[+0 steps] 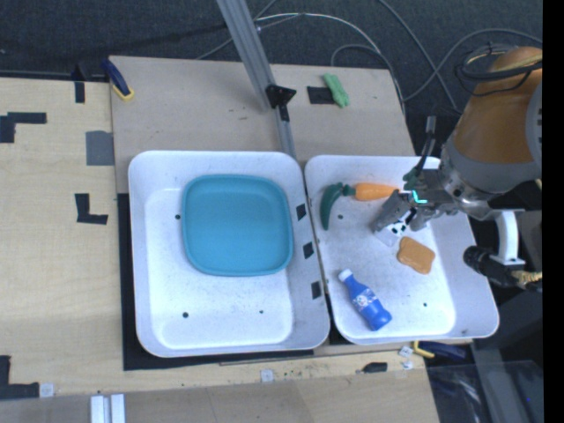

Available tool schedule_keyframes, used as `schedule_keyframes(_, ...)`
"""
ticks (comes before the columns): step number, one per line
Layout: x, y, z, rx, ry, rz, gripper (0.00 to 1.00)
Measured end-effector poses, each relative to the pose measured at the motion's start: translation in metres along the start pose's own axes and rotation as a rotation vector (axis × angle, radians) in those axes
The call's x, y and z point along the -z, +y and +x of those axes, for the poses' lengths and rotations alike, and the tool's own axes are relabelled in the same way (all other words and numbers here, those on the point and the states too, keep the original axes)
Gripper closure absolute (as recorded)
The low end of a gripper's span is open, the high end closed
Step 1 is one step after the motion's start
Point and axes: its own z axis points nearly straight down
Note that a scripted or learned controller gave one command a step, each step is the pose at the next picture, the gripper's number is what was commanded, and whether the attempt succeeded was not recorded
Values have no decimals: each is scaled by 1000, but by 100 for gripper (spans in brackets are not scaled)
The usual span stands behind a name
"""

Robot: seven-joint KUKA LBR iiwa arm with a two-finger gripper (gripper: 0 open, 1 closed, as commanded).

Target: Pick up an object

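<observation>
I see the tool low over the right bin, grip state unreadable, nothing visibly held; nearest target, the tan bread piece, lies just near-right of it, the carrot just beyond, long axis left-right.

We see a pale wooden tabletop patched with black tape marks, dark carpeted floor beyond it, white cables looping across, and a grey metal pole slanting overhead.
</observation>
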Motion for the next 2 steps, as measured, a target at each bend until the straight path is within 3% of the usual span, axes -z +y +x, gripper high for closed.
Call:
schedule_keyframes(1, 0, 0, 0, 0, 0, 0, 0)
schedule_keyframes(2, -60, -6, 6, 0, 0, 5, 0)
